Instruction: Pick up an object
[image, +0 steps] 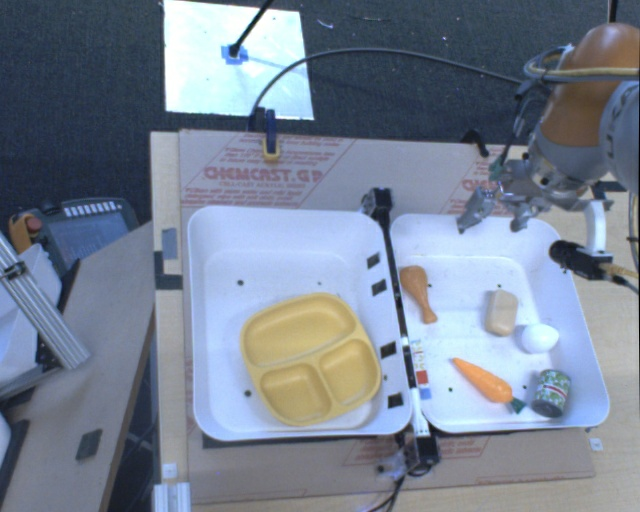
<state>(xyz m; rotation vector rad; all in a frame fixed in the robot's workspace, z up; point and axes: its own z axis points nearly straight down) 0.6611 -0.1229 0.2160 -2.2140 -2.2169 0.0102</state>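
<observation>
The right bin (470, 250) holds a brown drumstick (418, 292), a beige bread piece (501, 312), a white egg (539, 338), an orange carrot (485, 381) and a small green can (550, 392). My gripper (495, 214) hangs over the bin's far rim, above and behind all of these. Its two fingers (472, 215) are spread apart with nothing between them. The nearest objects, the drumstick and the bread piece, lie well in front of it.
The left bin (220, 260) carries a yellow divided tray (310, 357). A black divider strip (395, 310) runs between the bins. Cardboard (300, 170) lies under both. A black cable arcs across the back. A grey device (85, 230) sits at the left.
</observation>
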